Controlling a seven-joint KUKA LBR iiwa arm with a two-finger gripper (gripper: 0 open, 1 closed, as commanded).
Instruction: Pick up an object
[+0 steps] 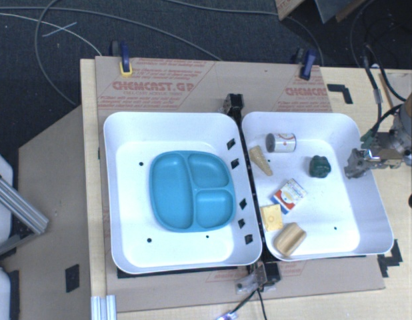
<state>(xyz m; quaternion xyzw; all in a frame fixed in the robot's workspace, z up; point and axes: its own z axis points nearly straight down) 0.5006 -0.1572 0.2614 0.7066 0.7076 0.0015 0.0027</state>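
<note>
Camera view from above takes in both white bins on the bench. From where I stand, the left bin (123, 199) holds a blue divided plate (192, 191) lying flat near its middle.

Over in the right bin (366, 229) the loose objects are scattered. A small white can (282, 142) lies on its side near the far wall. Just left of it and a bit nearer, a tan wedge-shaped piece (261, 160) lies close to the divider between the bins. A dark green lump (319, 166) rests to the right of the can, well toward the bin's right side. Near the middle lies a small red-and-white packet (289, 195), and just below it a yellow block (271, 217). Touching or almost touching that block, a tan cylinder (291, 238) lies at the bin's near edge.

The gripper (359, 163) hangs at the right bin's right rim, the arm (393, 145) coming in from the right. It is near the green lump but apart from it, and I see nothing in its grasp. How wide its fingers stand I cannot tell from this angle.
</note>
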